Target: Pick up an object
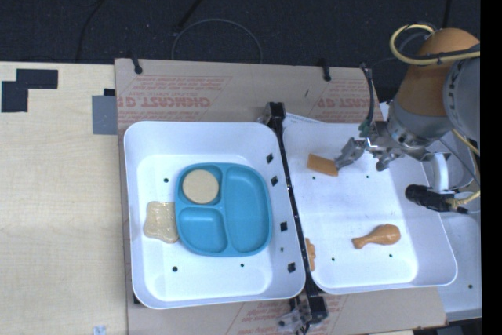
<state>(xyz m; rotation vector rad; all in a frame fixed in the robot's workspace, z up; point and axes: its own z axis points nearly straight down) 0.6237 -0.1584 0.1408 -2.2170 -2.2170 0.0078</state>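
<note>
a: where is the pincer (362,153) sitting?
b: hovering low in the right bin (427,267), upper half. fingers are looking spread, nothing between them.
a: nearest target?
b: orange wedge (322,165), lying just beside the left fingertip, maybe touching; cannot tell. drumstick toy (378,235) is lying well apart, lower in the same bin.
a: so which step?
b: judging it as the approach, grasp not yet made. next move is calling for shifting left over the wedge, dropping, then closing.
a: left bin (149,271)?
b: holding a blue tray (235,212) with a round cookie (200,186).
</note>
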